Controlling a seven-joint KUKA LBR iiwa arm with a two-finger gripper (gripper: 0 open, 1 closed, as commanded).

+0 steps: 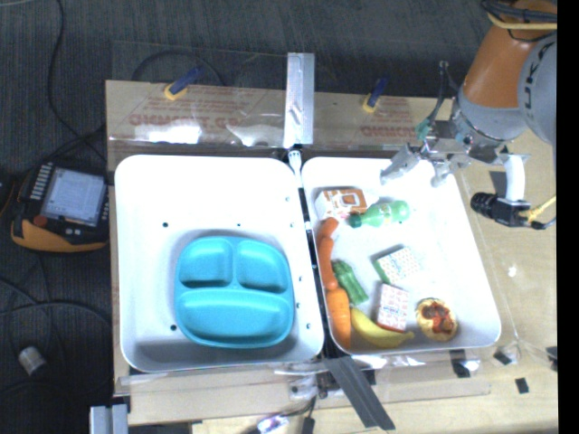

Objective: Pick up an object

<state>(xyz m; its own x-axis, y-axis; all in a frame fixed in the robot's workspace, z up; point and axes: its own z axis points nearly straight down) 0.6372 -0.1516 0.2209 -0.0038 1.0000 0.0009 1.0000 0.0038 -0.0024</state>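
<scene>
In right bin (470, 242), green bottle (380, 212), carrot (336, 304), banana (375, 333)

arm (520, 52) cut off at the right edge

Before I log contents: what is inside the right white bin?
The right white bin holds a green bottle, orange carrot, yellow banana and small packets; whatever is beneath them is covered.
</scene>
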